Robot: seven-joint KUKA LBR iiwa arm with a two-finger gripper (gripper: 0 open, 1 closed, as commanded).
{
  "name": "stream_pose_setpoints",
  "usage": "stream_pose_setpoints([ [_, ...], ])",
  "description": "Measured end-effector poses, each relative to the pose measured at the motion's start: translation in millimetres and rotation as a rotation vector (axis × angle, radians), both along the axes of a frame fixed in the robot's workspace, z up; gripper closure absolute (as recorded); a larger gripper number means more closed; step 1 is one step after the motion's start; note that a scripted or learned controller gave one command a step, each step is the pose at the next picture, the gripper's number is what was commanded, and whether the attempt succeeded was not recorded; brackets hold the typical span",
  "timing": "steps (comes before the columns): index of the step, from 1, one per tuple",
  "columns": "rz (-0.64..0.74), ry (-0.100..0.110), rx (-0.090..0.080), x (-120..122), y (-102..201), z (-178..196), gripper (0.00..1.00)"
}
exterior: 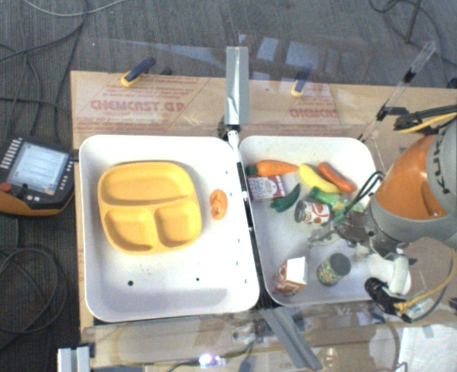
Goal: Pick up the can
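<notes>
Two cans are in the right bin (269,285). A can with a red and white label (312,212) lies on its side near the bin's middle. A green-labelled can with a dark top (333,270) stands upright near the front wall. My gripper (343,229) hangs low over the bin between the two cans, just right of the red and white one and above the green one. The grey wrist and orange band (414,188) reach in from the right and hide the bin's right side. Nothing is visibly held.
The right bin also holds a carrot (276,167), a dark carton (267,187), a yellow banana (315,178), a red pepper (335,177), green vegetables (287,200) and a small box (290,276). The left bin holds a yellow divided tray (149,205) and an orange piece (218,203).
</notes>
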State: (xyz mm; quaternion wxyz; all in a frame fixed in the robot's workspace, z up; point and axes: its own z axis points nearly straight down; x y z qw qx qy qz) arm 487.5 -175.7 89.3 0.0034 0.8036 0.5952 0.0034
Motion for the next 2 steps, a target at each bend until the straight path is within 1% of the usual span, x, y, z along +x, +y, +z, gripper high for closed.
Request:
stream_pose_setpoints([
  [1,0.118,0.003,-0.006,32.7,18.8,-0.1,0.00],
  [2,0.197,-0.005,0.000,2.7,-25.7,1.5,0.00],
])
